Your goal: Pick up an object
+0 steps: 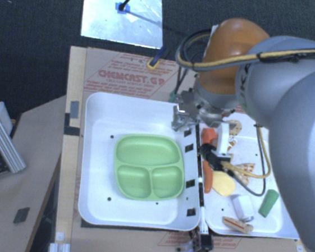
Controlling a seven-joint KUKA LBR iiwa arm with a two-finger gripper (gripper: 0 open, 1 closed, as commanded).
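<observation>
Gripper [181, 118] above the bins' divider [195, 180], grip state unclear; green tray [147, 166] left; carrot [208, 180], yellow piece [223, 185] right

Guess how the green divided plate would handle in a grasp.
The green plate looks like stiff molded plastic, probably light. It lies flat in the left bin, so it would likely slide rather than tip.

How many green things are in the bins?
2. A green plate lies in the left bin. A small green stick lies near the outer side of the right bin. The arm covers part of that bin, so more may be hidden.
</observation>
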